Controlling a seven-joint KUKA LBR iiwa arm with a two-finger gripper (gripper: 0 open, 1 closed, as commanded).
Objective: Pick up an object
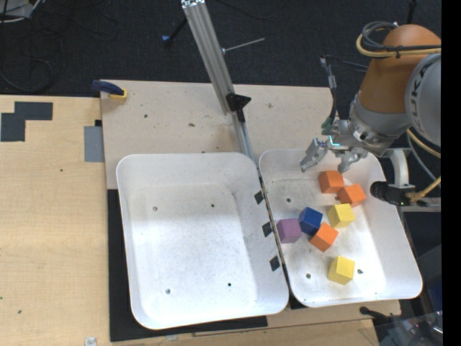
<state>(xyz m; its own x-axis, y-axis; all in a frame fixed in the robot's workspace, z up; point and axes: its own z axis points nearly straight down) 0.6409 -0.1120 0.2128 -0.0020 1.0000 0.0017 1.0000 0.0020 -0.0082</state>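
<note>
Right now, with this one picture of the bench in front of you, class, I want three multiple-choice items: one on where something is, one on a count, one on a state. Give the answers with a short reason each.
1. In which bin do the blocks lie?
A. the left bin
B. the right bin
C. some in each

2. How many yellow blocks are there?
A. one
B. two
C. four

3. What is the hand doing?
A. it grips the blue block
B. it grips the purple block
C. its fingers are spread, with nothing between them

Answers:
1 B: every block lies in the right bin.
2 B: one yellow block lies in the cluster, and a second yellow block lies apart, nearer the front.
3 C: the hand sits over the bin's far end, beside an orange block, fingers apart.
</note>
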